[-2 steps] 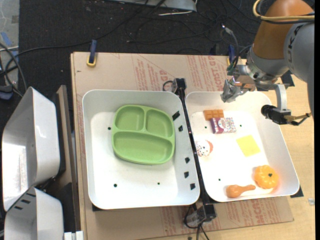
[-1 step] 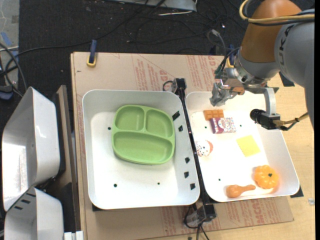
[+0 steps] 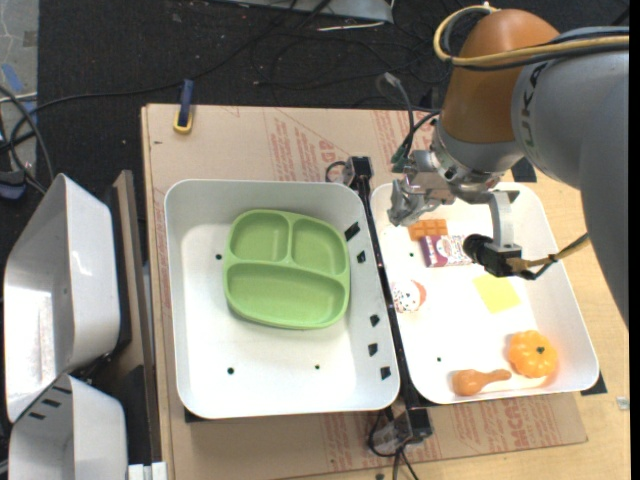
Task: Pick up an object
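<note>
**Gripper low over the right bin's far corner, nothing visibly held**

The gripper (image 3: 408, 203) hangs at the far left corner of the right bin (image 3: 560, 268), close to the divider. Whether it is spread or pressed together I cannot tell: the wrist and its cabling cover it from above. Nothing shows in its grasp.

Just beside it, toward the near side, lie an orange block (image 3: 430, 230) and a purple card (image 3: 445, 251), probably the aim, since the arm stands almost over them. A black part (image 3: 490, 253) on the wrist cuts off the card's right end. Nearer still sit a small white toy (image 3: 408, 295), a yellow square (image 3: 497, 294), a pumpkin (image 3: 530, 355) and an orange gourd (image 3: 478, 379), well apart from the tool.

Across the divider, the left bin (image 3: 200, 368) holds a green tray (image 3: 288, 270).
</note>
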`<action>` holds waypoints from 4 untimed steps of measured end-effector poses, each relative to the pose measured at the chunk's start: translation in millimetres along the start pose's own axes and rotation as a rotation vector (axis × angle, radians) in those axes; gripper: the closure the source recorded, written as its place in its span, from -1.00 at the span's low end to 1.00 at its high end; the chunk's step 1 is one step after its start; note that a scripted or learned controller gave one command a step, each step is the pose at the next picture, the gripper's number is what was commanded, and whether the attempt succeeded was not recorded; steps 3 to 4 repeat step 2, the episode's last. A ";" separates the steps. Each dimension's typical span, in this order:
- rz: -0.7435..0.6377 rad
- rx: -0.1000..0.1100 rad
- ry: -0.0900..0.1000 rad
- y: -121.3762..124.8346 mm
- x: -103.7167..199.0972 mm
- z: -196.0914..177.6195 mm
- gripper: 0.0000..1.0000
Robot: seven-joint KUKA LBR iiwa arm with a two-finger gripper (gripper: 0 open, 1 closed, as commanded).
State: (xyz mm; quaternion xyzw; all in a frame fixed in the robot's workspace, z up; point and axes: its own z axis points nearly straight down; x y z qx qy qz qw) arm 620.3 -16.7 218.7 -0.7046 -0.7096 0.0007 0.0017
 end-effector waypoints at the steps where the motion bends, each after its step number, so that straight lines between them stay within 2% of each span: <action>1: 0.000 -0.001 0.000 -20.6 42.3 -12.2 1.00; 2: -0.002 -0.002 0.001 -34.7 93.1 -22.3 1.00; 4: -0.002 -0.002 0.001 -34.7 93.1 -22.3 1.00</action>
